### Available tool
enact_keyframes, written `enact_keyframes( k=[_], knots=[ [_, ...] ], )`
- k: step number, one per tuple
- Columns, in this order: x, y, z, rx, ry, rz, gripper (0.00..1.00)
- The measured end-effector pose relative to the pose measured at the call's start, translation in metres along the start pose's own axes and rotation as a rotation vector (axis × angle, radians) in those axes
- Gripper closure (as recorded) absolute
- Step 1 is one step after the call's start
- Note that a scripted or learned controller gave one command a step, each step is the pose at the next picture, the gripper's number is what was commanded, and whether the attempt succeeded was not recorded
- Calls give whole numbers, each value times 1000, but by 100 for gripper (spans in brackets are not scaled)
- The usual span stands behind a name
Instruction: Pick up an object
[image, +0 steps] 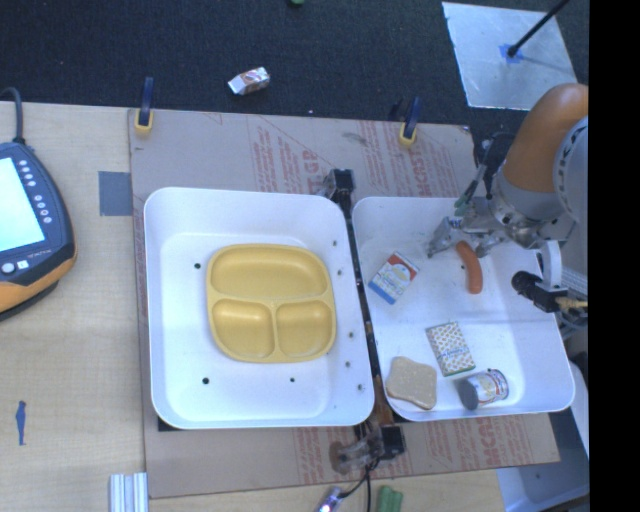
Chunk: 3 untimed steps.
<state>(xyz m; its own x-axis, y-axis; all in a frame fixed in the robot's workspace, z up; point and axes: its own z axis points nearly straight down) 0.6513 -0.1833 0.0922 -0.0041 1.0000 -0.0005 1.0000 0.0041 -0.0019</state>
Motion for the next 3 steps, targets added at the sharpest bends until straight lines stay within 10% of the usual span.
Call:
enact_keyframes(
  k=[3],
  knots=[
    [-16,-16,0,3,1,0,0]
  ],
)
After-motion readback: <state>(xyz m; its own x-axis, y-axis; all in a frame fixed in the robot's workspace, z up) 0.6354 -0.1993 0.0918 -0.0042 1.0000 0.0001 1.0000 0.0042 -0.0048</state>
